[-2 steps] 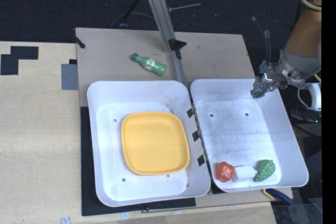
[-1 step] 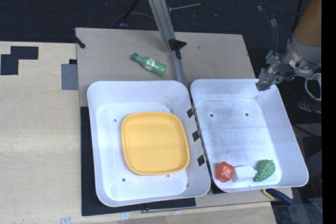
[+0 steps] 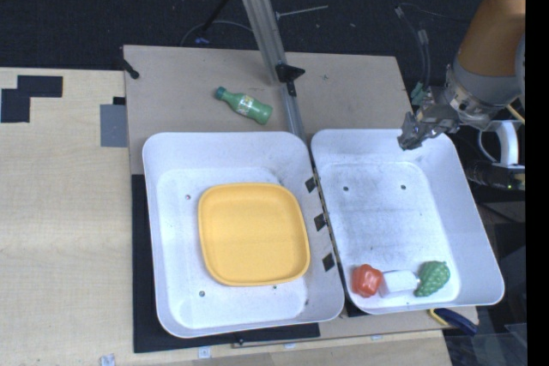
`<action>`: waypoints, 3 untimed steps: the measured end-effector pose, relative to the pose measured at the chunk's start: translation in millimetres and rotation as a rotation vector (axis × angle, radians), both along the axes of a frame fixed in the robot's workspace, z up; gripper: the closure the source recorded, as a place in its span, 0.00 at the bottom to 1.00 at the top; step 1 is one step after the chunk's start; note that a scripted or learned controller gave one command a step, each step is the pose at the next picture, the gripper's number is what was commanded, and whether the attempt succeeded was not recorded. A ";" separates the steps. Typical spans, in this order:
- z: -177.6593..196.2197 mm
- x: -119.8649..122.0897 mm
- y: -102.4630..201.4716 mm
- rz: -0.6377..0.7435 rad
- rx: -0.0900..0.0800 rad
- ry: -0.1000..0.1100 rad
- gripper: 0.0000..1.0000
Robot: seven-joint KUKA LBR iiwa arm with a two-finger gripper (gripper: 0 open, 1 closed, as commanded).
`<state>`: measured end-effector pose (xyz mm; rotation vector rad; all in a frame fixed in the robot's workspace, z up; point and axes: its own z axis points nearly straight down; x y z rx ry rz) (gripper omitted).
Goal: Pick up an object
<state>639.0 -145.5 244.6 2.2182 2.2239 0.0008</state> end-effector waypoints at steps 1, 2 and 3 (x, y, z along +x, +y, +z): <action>-9.4 -18.2 52.5 0.001 0.001 0.001 1.00; -2.8 -21.4 103.6 0.001 0.000 0.000 1.00; -7.5 -26.4 146.8 0.000 0.001 0.001 1.00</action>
